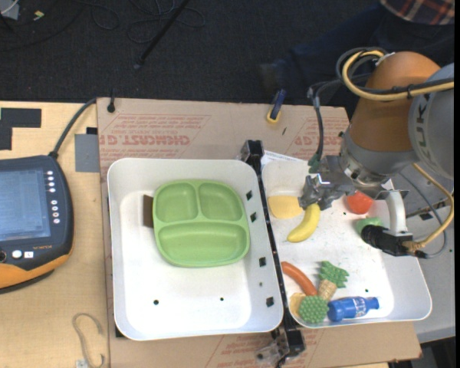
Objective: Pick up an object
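Observation:
My gripper hangs low over the right bin, near its upper left part. Its tip sits right at the upper end of a yellow banana, which lies slanted on the bin floor. A flat yellow piece lies just left of the gripper. A red tomato-like toy rests to its right, partly hidden by the wrist. Nothing is seen lifted off the bin floor.
An orange carrot, a small pineapple toy, a green knobbly ball and a blue bottle crowd the right bin's front. The left bin holds a green divided plate. A control tablet lies far left.

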Robot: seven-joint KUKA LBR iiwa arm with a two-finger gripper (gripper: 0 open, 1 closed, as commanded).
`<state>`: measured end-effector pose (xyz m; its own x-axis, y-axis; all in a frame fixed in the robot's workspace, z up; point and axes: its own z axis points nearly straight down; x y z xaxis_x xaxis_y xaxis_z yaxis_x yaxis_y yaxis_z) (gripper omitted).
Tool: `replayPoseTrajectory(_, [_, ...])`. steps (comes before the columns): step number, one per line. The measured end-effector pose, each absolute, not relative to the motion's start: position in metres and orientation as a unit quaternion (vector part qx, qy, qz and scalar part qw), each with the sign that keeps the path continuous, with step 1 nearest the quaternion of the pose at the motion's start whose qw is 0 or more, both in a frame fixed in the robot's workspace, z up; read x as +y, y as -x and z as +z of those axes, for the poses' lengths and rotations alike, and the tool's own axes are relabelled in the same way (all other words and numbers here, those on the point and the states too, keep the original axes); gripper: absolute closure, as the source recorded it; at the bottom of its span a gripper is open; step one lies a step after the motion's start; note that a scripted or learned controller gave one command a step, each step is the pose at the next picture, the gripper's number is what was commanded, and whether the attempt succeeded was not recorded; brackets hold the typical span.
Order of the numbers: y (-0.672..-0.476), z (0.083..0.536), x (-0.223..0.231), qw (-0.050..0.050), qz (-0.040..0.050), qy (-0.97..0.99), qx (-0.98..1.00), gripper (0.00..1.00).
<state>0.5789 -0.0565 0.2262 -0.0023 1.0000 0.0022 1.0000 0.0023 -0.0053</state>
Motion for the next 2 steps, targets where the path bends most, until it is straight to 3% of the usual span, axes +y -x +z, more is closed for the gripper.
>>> replayPoseTrajectory(1, [-0.5944,0.2333,-0.0493,0.001,0.0002,0.707,-0.708,1.0])
replayPoseTrajectory(2, [-0.5898,0.2287,-0.0479,0.002,0.0015,0.708,-0.707,1.0])
